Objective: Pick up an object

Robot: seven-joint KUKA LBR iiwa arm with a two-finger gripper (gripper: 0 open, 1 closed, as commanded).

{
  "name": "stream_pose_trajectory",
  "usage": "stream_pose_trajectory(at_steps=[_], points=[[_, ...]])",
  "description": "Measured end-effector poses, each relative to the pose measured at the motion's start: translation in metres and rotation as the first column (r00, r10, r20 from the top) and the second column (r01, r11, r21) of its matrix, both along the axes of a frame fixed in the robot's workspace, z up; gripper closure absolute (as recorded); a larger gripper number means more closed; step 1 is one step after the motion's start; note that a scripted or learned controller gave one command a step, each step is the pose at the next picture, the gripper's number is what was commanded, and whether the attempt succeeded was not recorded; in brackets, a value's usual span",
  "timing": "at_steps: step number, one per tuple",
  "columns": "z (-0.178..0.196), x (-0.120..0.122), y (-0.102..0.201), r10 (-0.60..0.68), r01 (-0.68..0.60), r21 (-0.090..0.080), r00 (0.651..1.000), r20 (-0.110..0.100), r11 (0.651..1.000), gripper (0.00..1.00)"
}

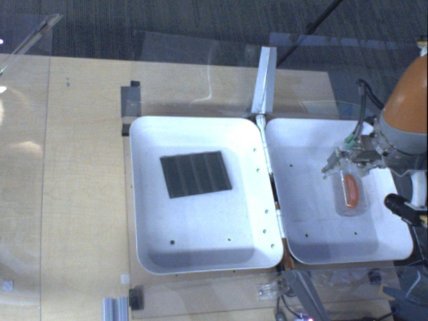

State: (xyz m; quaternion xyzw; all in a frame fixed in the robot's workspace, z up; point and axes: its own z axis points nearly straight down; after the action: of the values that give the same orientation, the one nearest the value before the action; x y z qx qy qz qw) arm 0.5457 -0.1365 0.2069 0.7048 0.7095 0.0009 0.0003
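My view is evenly and brightly lit from above, fairly sharp. Soft shadows pool along the near walls of both bins (200,263), and pale glare streaks the tabletop (67,179) at left.

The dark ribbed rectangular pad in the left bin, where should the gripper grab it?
The dark ribbed rectangular pad lies flat in the left white bin, so probably come straight down and pinch across its shorter span; its low profile may make this hard.
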Motion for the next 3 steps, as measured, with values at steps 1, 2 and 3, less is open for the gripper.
stream_pose_trajectory(at_steps=[1, 2, 3], points=[[-0.030, -0.003, -0.050, 0.047, -0.047, -0.001, 0.999, 0.001, 0.999, 0.00], [-0.018, -0.001, -0.049, 0.048, -0.048, -0.002, 0.999, 0.006, 0.999, 1.00], [-0.007, 0.000, -0.049, 0.051, -0.051, -0.002, 0.999, 0.010, 0.999, 1.00]])
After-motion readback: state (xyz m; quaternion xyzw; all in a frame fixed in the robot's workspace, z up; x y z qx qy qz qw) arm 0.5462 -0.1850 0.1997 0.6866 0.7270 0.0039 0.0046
